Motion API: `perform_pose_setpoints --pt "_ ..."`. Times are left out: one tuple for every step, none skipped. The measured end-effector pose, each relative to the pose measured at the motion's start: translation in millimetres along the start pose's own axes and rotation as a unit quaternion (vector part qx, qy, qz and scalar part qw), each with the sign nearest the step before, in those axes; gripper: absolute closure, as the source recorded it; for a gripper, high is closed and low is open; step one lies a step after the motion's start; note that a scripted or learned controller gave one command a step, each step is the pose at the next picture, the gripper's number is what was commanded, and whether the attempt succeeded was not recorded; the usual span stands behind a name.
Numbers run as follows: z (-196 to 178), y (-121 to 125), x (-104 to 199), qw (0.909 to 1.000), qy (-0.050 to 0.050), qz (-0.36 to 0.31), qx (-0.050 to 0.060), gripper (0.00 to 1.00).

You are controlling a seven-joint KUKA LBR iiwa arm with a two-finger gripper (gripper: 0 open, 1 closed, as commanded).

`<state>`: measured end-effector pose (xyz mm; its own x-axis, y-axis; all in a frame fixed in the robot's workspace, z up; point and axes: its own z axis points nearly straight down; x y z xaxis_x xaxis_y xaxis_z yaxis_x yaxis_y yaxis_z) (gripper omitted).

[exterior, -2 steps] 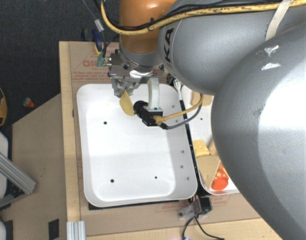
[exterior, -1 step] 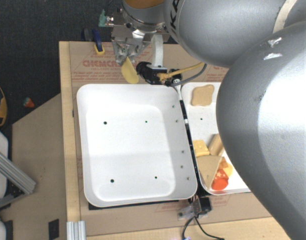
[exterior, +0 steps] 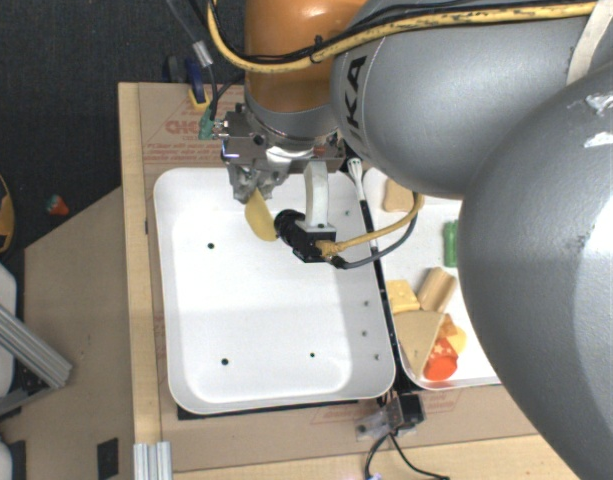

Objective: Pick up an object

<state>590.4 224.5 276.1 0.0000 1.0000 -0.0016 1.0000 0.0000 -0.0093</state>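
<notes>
your gripper [exterior: 254,190] pinches a pale yellow piece [exterior: 259,218], its long axis hanging down toward the left bin [exterior: 196,298]. the arm [exterior: 466,88] reaches in overhead, wrist pointing down.

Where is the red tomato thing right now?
The red tomato thing is in the right bin, near its front edge at the lower right of the camera view. It lies against a tan wedge, below a tan block.
</notes>
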Motion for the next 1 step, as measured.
perform_pose_setpoints --pt "-43.7 73.9 -0.2 1.0000 0.002 0.000 -0.010 1.00"
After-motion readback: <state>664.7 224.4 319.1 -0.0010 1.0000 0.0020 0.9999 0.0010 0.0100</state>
